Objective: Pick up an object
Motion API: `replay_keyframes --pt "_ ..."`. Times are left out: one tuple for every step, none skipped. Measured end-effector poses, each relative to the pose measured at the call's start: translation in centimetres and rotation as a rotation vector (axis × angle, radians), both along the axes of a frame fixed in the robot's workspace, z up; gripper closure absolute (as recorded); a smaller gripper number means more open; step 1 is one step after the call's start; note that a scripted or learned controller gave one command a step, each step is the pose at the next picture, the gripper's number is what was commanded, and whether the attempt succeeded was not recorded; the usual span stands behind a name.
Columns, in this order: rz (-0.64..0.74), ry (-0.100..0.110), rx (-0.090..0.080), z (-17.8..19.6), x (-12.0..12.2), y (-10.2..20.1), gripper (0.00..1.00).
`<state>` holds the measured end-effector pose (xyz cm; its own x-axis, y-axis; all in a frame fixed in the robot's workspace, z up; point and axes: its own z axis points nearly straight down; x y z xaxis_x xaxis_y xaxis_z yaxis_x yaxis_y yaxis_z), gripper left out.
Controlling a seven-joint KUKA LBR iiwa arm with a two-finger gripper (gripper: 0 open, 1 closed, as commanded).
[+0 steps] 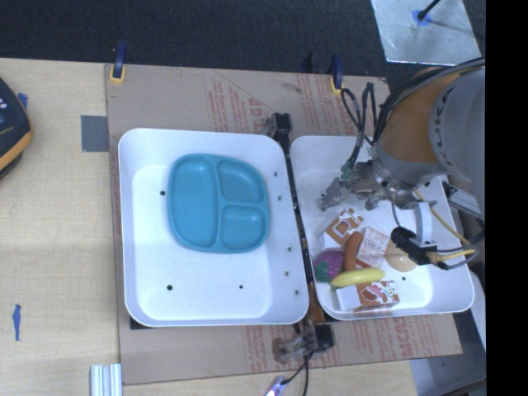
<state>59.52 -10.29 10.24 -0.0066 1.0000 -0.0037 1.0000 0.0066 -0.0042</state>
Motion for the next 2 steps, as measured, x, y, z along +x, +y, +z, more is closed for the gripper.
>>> replay_keyframes --pt "-0.001 -0.002 0.003 -1.0 -4.5 0.2 0.0" --pt "-0.004 -0.002 0.004 -1.0 0.5 -0.2 0.0"
